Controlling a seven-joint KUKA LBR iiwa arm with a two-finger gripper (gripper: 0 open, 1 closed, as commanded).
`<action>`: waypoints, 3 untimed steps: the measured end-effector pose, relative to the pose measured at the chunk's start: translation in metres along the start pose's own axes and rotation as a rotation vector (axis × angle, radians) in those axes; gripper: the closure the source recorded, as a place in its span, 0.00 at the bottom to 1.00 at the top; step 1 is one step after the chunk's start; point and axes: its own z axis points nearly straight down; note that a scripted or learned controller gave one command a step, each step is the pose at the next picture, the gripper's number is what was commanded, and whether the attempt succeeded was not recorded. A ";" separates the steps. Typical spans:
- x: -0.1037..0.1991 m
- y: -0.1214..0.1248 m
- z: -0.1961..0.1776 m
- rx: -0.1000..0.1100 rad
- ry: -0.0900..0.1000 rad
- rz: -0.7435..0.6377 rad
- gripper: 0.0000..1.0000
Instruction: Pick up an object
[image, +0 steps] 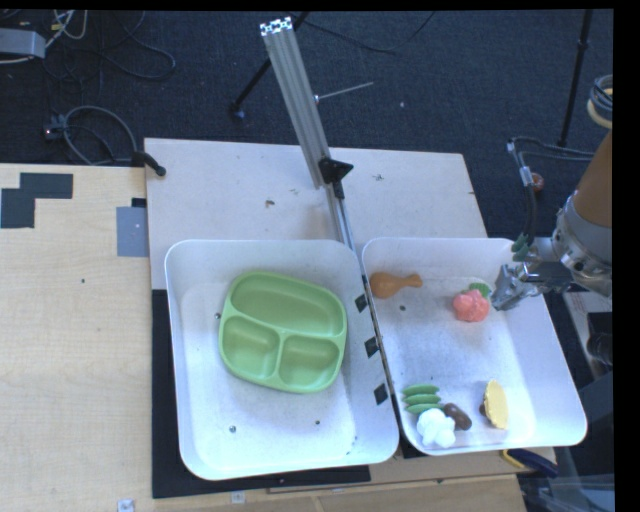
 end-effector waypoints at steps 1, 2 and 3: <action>0.053 0.018 0.003 0.000 0.000 0.000 1.00; 0.107 0.025 0.024 0.004 0.001 0.001 1.00; 0.158 0.029 0.041 0.005 0.000 0.002 1.00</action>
